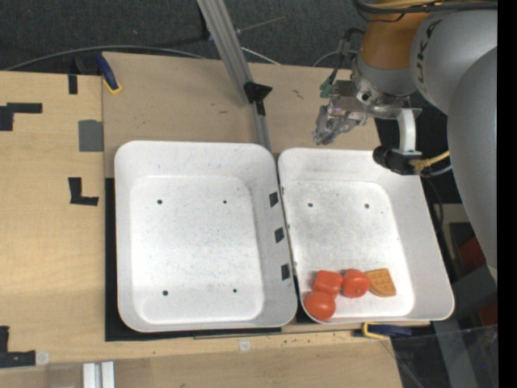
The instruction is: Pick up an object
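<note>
Three red tomato-like pieces (327, 282) (355, 283) (321, 304) lie bunched at the near edge of the right bin (404, 217), with an orange cracker-like piece (381, 282) beside them on the right. My gripper (327, 132) hangs above the far rim of the right bin, well away from these objects. I see nothing between its fingers.
The left bin (194, 233) sits beside the right one. A grey metal pole (230, 47) slants across the bench behind the bins. Dark tape marks (77, 191) and a grey patch (90, 135) lie on the wooden bench at left.
</note>
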`<state>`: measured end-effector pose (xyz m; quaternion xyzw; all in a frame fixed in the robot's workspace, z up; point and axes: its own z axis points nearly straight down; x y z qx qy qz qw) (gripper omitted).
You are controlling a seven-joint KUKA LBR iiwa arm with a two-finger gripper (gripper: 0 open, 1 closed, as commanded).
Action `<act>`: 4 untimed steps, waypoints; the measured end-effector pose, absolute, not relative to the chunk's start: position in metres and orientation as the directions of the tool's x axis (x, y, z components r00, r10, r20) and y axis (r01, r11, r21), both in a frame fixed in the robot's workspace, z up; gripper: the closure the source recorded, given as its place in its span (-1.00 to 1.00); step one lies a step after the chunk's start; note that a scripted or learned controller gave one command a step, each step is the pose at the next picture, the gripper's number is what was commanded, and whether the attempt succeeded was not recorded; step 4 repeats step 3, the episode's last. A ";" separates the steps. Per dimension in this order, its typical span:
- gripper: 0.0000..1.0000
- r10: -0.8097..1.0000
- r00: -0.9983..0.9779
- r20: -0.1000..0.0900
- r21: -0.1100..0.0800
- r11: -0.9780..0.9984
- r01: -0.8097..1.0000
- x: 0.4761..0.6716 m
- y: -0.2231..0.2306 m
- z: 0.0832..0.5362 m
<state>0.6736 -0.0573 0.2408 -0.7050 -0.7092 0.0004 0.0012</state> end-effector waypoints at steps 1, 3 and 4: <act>1.00 1.000 -0.006 0.002 -0.002 0.006 1.000 0.667 -0.007 0.246; 1.00 1.000 -0.006 0.001 -0.003 0.006 1.000 0.661 0.099 0.241; 1.00 1.000 -0.006 0.001 -0.003 0.006 1.000 0.661 0.099 0.241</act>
